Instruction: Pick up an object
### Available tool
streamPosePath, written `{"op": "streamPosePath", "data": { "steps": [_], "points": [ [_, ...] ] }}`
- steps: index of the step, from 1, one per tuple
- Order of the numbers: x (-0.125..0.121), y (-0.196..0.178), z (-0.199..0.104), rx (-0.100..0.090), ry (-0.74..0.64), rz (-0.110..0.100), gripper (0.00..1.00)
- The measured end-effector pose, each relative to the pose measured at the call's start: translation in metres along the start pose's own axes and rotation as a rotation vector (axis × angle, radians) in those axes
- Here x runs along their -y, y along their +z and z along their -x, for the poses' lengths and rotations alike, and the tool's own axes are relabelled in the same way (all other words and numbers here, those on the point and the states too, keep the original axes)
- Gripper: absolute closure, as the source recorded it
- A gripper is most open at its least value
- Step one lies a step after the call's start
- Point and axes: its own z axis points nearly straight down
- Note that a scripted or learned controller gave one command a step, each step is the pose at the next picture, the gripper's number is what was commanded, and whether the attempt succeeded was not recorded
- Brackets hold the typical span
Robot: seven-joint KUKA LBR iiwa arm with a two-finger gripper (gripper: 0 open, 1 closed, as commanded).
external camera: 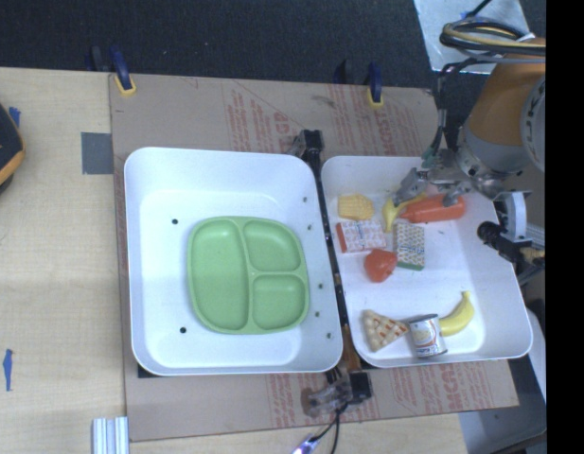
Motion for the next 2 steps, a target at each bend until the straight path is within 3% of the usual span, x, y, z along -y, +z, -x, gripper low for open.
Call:
{"op": "streamPosePath", "data": {
  "steps": [1, 2],
  "points": [
    [-0.007, 0.013, 0.020, -0.003, 0.001, 0.002, 0.00],
    [-0.006, -0.055, 0.043, -0.008, 0.005, -0.016, 0.00]
  ]
}}
